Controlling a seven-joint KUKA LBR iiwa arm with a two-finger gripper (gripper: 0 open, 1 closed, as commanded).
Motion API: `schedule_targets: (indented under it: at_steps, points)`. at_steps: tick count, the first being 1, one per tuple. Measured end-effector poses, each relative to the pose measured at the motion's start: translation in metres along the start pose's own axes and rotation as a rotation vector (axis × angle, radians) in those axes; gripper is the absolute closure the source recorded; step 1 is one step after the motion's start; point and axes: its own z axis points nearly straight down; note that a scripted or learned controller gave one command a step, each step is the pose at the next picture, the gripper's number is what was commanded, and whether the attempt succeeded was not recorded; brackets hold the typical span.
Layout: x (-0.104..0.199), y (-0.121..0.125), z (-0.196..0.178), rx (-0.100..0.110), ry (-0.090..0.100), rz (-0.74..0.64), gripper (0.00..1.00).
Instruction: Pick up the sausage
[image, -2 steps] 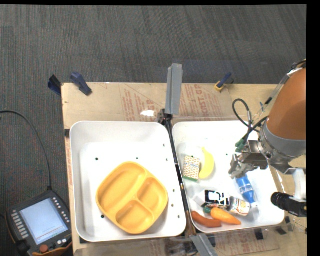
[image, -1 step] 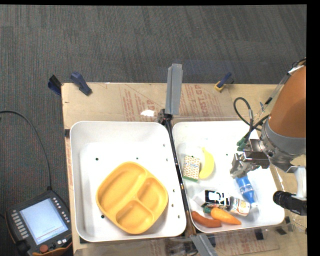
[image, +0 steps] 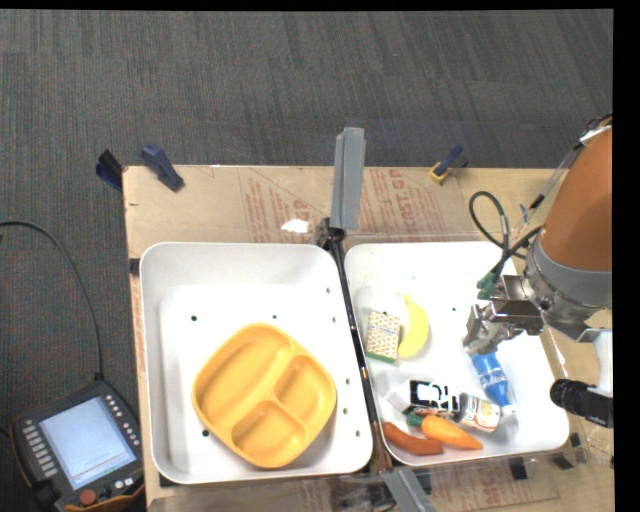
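Red sausage (image: 412, 440) half under carrot (image: 452, 431)

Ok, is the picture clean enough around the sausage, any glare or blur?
Camera view: even light, and the white right bin shows no strong glare. The sausage at the bin's front rim is small and soft-edged, next to the carrot. The gripper is slightly blurred above the blue bottle.

Even, fairly bright overhead light; the white bins (image: 160, 300) look near washed out. Shadows are soft and short. The picture is slightly soft, with fine detail smeared.
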Motion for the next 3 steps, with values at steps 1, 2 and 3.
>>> schedule_targets:
  at_steps: [1, 2, 3]
  points:
    - [0.015, -0.004, 0.033, -0.039, 0.001, -0.03, 1.0]
    - [-0.011, 0.0, 0.106, -0.039, 0.001, -0.137, 1.0]
    - [0.047, 0.0, 0.05, -0.041, 0.003, 0.106, 1.0]
